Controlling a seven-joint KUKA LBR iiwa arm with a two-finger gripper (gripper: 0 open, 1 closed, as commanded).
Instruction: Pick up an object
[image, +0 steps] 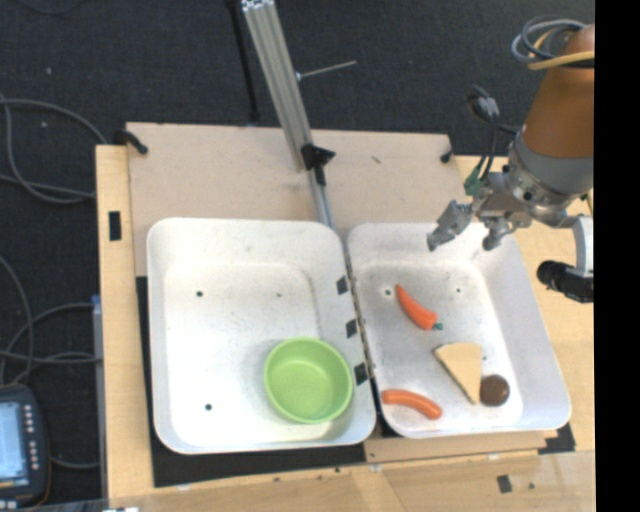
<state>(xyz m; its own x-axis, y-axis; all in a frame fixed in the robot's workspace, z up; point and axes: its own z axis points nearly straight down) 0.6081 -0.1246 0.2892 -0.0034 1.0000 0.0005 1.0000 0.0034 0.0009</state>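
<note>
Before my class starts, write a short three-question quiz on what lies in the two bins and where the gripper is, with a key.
1. True or false: the green bowl lies in the same bin as the two carrots.
2. Which thing touches the yellow wedge? A) upper carrot B) brown ball C) lower carrot
3. Fill in: the gripper hangs over the ____ rim of the right bin, its fingers open with nothing between them.

Key: 1 false, the bowl is in the left bin; 2 B; 3 far.
</note>
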